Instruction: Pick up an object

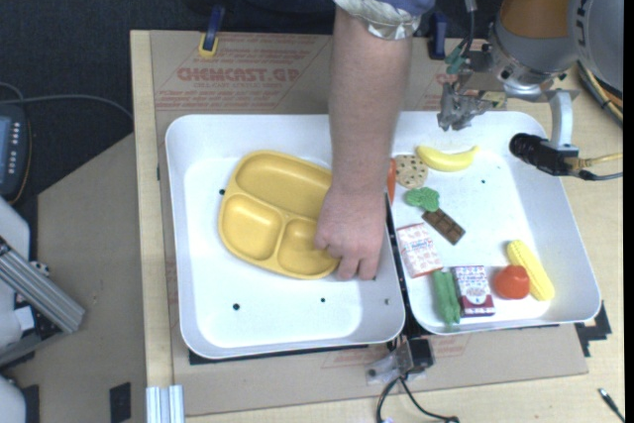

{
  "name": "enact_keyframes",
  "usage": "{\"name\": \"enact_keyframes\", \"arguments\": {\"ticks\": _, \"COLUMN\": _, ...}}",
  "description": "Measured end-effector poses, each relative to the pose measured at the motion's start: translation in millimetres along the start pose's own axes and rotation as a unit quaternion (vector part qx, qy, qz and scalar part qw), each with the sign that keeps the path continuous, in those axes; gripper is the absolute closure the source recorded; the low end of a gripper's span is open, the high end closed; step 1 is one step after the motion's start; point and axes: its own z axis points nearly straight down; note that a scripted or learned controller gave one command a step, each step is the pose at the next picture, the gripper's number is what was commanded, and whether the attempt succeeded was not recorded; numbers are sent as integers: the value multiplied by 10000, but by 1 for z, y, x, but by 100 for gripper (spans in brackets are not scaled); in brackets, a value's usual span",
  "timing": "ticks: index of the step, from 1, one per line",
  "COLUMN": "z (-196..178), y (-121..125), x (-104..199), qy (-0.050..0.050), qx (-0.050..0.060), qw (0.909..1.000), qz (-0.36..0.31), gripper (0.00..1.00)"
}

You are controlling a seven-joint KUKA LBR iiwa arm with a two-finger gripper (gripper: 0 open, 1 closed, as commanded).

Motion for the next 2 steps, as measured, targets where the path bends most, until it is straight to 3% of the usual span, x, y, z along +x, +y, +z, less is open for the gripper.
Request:
{"name": "enact_keyframes", "arguments": {"ticks": 1, "z": 11, "y": 14, "x": -6, "qy": -9, "qx": -23, "qw": 10000, "qz": -9, "gripper": 100}}
{"name": "enact_keyframes", "arguments": {"ticks": 2, "z": 3, "y": -1, "x": 4, "qy": 2, "qx": 2, "qw": 10000, "qz": -9, "gripper": 100}}
